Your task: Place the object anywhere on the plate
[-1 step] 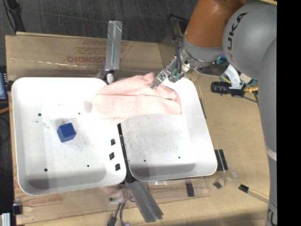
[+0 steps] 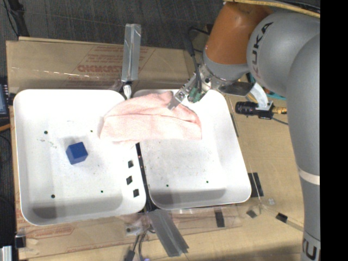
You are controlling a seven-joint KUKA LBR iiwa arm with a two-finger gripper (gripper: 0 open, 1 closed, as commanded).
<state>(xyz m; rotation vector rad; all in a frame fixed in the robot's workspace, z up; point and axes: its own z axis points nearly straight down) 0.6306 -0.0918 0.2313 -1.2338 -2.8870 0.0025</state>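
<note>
Grasping: by my judgement this is the step in hand, since the end effector (image 2: 187, 95) is down at the far right corner of the cloth (image 2: 149, 123), and nothing is being carried.
End effector: touches or sits just above the cloth's raised corner. I cannot tell how far open it is or whether it has hold of any cloth.
Cloth: pink and crumpled, lying across the far part of both bins over the wall between them. Most of it is in the right bin (image 2: 190, 165), and its left end reaches into the left bin (image 2: 24, 145).
Cloth to end effector: the bulk spreads left of and nearer the camera than the end effector.
Cube (image 2: 77, 151): blue, on the left bin's floor, well apart from the end effector.
Plate: I cannot tell where it is.
Next move: likely needs a firm pinch on that corner, then a lift high enough to clear the bin wall. A loose pinch could let the cloth slip.
</note>
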